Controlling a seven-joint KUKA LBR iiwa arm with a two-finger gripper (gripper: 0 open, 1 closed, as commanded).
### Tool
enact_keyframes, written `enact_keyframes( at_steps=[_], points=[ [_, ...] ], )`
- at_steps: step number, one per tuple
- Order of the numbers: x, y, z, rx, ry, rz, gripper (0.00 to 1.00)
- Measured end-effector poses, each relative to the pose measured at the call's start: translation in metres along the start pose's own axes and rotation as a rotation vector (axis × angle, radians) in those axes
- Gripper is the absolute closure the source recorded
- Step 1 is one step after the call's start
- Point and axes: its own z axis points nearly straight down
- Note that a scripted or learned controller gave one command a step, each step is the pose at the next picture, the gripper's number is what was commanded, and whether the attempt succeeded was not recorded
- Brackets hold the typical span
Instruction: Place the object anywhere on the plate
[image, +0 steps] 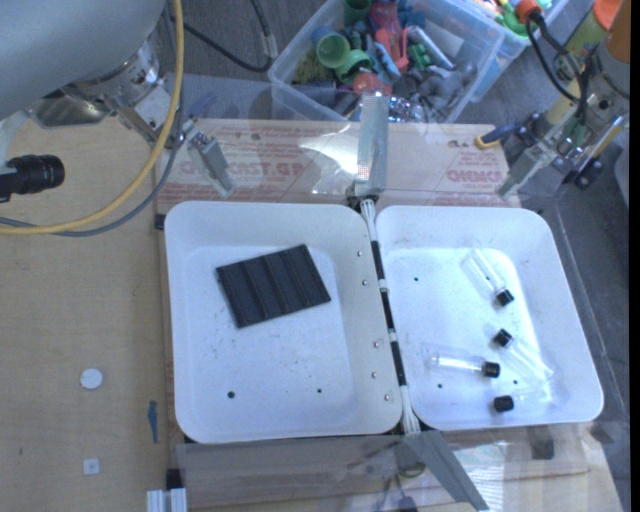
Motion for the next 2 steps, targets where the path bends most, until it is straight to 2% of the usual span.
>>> enact_keyframes(
  at_steps=[1,2],
  points=[
    [0.0086,0.0286,-0.0131,-0.003,-0.001,-0.61,0.0],
    [0.0085,0.0285,-0.0131,-0.003,-0.001,-0.61,0.0]
  ],
)
